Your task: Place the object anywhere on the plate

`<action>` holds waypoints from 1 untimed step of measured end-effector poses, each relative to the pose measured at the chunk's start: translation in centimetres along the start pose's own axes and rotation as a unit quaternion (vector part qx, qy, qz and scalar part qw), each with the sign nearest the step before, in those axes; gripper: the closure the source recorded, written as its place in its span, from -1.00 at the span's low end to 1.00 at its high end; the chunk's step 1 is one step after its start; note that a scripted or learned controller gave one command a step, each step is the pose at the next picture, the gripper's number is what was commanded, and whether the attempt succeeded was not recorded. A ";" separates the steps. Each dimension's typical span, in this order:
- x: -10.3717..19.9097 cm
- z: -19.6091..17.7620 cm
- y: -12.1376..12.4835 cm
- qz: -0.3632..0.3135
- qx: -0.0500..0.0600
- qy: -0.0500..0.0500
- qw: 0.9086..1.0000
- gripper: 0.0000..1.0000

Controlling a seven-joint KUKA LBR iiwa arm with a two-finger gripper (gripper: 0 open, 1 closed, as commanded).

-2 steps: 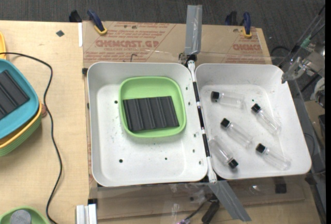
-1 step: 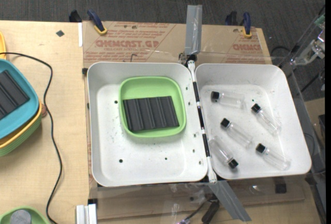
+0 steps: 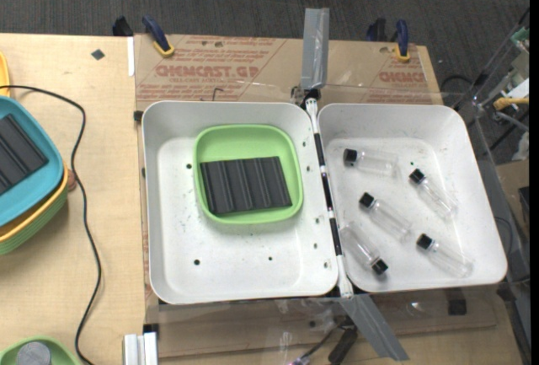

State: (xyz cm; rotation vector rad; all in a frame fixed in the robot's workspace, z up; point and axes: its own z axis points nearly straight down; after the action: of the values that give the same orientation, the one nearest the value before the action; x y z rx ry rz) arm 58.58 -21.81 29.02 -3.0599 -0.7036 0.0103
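Note:
A light green square plate [image 3: 248,144] sits in the left white bin [image 3: 168,212], toward its back. A dark grey ribbed slab [image 3: 246,185] lies flat on the plate. Several clear plastic tubes with black caps lie scattered in the right white bin [image 3: 472,186]: one at the back left [image 3: 370,161], one at the back right [image 3: 428,190], one in the middle [image 3: 383,216], one at the front right [image 3: 442,252] and one at the front left [image 3: 366,254].
A brown cardboard sheet [image 3: 253,64] lies behind the bins, held by blue and yellow clamps [image 3: 156,34]. Stacked teal and yellow dishes [image 3: 29,178] stand on the wooden bench at far left, with a black cable [image 3: 84,212] running past them.

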 end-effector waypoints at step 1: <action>0.0 2.4 0.4 0.123 0.000 0.000 0.992 -1.00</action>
State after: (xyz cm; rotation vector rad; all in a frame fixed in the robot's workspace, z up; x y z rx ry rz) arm 58.76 -22.19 26.60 -3.1237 -0.3215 0.0099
